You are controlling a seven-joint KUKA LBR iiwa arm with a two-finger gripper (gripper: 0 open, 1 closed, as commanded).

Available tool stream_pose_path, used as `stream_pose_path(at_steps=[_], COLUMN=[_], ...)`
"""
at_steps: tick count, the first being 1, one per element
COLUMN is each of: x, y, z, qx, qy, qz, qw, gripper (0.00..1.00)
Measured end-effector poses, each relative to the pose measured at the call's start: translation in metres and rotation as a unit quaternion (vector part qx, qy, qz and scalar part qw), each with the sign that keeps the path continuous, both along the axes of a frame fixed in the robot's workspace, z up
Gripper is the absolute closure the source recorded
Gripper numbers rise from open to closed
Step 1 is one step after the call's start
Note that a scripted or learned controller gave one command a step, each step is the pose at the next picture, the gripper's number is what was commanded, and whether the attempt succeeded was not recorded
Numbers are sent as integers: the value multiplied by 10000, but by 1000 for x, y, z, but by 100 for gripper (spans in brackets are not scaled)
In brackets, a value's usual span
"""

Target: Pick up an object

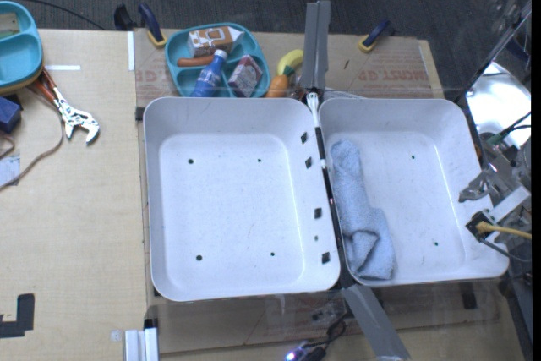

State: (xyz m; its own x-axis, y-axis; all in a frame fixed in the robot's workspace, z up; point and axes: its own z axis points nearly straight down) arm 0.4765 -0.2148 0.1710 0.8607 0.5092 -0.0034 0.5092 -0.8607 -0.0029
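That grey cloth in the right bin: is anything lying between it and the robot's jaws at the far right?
No. In the camera view, bare white bin floor separates the grey cloth from the gripper.

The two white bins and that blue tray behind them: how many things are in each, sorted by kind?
Grey cloth, in the right bin: 1
Items in the left bin: 0
Blue tray:
Blue bottle: 1
Small carton: 1
Dark packet: 1
Orange stick-shaped piece: 1
Total: 5
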Motion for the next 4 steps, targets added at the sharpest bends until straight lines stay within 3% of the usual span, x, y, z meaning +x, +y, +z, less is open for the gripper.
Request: stream_pose_path(at_steps=[1, 2, 3, 4], x=[0, 0, 0, 0], y=[-7, -7, -6, -6], z=[4, -28, -20, -20], qx=[-7, -2, 0, -1], qy=[7, 10, 32, 33], qz=[-1641, -1658, -1630, -1629], qw=[9864, 9862, 9866, 9866], gripper=[0, 0, 100, 0])
